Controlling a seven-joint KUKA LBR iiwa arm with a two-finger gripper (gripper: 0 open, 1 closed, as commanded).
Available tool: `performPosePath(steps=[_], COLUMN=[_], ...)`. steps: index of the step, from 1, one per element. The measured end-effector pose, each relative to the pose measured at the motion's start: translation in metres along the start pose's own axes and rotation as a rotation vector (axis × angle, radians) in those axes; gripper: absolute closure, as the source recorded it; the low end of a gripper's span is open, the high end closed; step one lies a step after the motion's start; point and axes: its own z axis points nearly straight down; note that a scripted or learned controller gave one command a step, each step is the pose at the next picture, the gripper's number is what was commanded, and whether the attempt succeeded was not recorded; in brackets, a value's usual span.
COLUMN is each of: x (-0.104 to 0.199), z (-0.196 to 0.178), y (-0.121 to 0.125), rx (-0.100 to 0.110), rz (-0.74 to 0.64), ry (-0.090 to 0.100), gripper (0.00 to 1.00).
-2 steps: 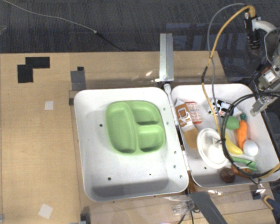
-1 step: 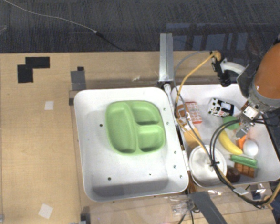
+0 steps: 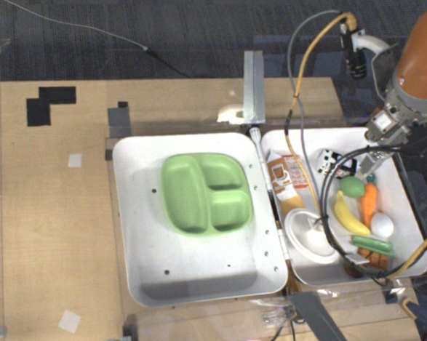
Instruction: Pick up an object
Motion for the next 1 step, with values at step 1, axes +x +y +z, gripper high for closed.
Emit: performPosePath(steps=[1], x=[-0.0232], z=[0.07], y=[0.0442], rx=[-0.005], rz=[-0.29], ry=[-0.006], gripper=[1.0])
